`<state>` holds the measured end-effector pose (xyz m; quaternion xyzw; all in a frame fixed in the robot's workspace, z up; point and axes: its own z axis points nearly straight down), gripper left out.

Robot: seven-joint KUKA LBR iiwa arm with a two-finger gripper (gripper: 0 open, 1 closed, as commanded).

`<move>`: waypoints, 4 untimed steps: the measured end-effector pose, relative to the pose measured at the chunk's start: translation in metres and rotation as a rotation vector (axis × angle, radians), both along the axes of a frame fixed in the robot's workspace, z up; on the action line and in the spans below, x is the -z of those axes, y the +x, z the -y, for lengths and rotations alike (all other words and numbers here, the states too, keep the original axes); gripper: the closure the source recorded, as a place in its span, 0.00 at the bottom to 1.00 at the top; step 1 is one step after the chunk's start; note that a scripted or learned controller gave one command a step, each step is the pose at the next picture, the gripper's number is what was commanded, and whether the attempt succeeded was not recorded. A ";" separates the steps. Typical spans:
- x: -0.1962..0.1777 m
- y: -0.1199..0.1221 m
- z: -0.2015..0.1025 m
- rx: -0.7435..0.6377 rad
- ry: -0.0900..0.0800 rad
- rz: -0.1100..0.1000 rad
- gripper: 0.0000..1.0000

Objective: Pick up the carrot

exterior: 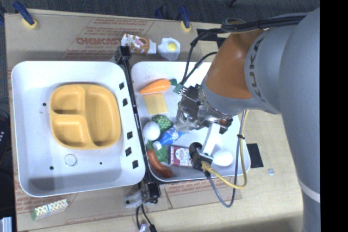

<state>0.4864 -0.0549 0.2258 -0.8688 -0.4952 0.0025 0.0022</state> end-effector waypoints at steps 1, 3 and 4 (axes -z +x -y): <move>-0.070 -0.010 0.021 -0.197 0.000 0.004 1.00; -0.034 -0.010 0.073 -0.144 0.000 0.003 1.00; 0.043 -0.011 0.040 0.064 0.001 0.000 1.00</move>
